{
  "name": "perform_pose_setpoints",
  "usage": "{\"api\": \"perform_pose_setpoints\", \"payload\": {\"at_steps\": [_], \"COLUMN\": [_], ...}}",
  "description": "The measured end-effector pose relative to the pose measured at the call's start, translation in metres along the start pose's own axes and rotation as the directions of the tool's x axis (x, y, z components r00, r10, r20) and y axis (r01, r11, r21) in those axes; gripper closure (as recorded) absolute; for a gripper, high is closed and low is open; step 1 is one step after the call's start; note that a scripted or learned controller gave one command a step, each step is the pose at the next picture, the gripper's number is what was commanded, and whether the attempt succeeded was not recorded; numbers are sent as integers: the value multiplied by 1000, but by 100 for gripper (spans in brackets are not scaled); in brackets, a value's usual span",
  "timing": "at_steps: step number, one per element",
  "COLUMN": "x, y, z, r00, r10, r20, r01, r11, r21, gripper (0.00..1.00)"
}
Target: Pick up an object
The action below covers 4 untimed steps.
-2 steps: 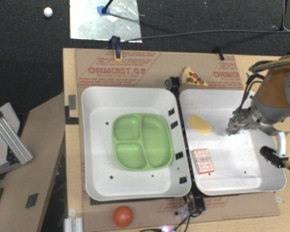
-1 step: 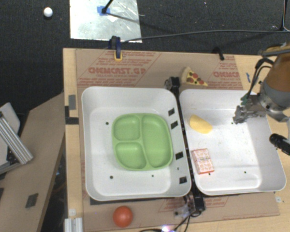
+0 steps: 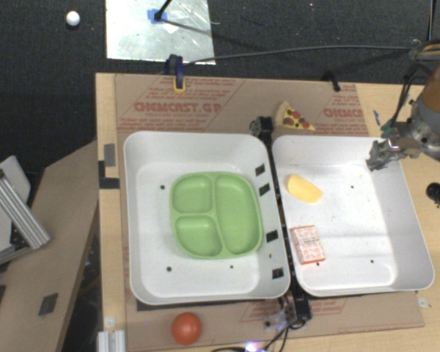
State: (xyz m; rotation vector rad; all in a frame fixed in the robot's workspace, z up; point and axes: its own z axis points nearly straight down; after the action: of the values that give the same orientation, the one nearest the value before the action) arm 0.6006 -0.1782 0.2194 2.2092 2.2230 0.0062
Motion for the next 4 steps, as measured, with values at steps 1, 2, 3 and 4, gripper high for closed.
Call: {"api": "perform_pose_setpoints", "payload": {"at_steps": [1,2,3,4], "x": [0,50,98,151], "y": [2,1,-14,-13], "z": [-32,-38,-27,-32], "r00": [1000,1000,1000,1000], "r10": [0,-3,-2,-3], "r20": [-1,-3,-4,-4], "r01": [0,3,2,3], "r11": [1000,1000,1000,1000], "r21": [3,5,8,6], "gripper": [100,100,100,100]}}
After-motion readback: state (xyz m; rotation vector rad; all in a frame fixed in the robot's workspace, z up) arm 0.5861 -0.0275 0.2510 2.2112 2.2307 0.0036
